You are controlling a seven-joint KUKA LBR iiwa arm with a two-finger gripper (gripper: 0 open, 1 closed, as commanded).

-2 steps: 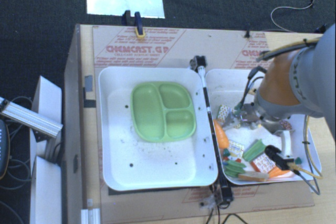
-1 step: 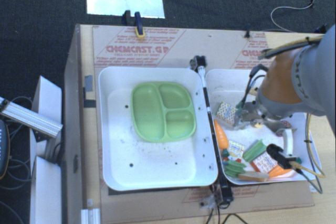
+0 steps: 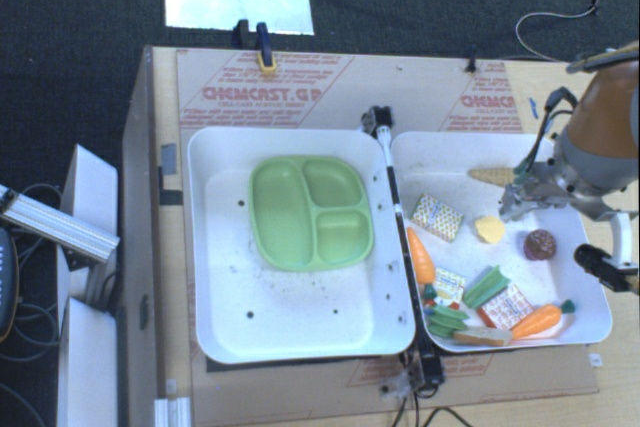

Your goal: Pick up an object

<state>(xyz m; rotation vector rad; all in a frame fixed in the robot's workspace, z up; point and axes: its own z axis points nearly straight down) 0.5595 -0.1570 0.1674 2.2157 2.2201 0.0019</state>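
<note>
The bench (image 3: pixel 300 80) is carrying two shallow white bins side by side. The left bin (image 3: pixel 225 315) is holding a green divided plate (image 3: pixel 310 213), lying flat toward the bin's far half with its three compartments facing up. The right bin (image 3: pixel 440 160) is holding the loose objects: a waffle cone (image 3: pixel 492 176) lying near the far wall, a patterned packet (image 3: pixel 438 217) toward the left, a small yellow piece (image 3: pixel 490 230) near the middle, a dark round ball (image 3: pixel 540 244) to its right, and an orange carrot (image 3: pixel 421 258) leaning along the left wall. Along the near wall, green pieces (image 3: pixel 486 285), a red-and-white packet (image 3: pixel 505 305), a second carrot (image 3: pixel 540 320) and a tan slab (image 3: pixel 482 338) are crowding together, touching one another. The arm (image 3: pixel 605 130) is reaching in from the right, and the gripper (image 3: pixel 522 198) is hanging over the right bin, between the cone and the yellow piece; nothing is showing between its fingers, and whether they are apart or together cannot be told.
</note>
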